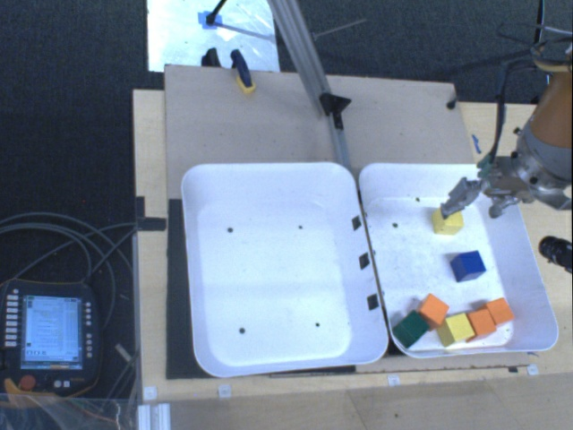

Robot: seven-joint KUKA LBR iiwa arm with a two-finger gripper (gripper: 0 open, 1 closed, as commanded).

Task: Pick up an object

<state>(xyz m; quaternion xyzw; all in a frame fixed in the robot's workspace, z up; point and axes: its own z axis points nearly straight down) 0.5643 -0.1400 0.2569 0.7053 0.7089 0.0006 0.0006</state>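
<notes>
Patience is what this grasp seems to need: the pincer [477, 197] hangs with its two fingers spread, one tip right at the upper edge of the yellow block [448, 221] and the other out to the right over bare bin floor, so nothing is pinched yet. To do the step well, I judge the arm should shift a little toward the left so the block sits squarely between the fingers, drop until the tips reach the bin floor level, and only then squeeze; closing from here would likely nudge the block aside or clip just a corner. The yellow block lies alone in the upper part of the right bin [528, 280], apart from the blue block [467, 265] below it and well clear of the cluster at the bottom edge, where a green block [410, 329], two orange blocks and another yellow one crowd together. The left bin [201, 195] sits just beside. The grey arm [548, 146] reaches in from the right side, wrist tilted so the fingers point down and leftward toward the block.
</notes>
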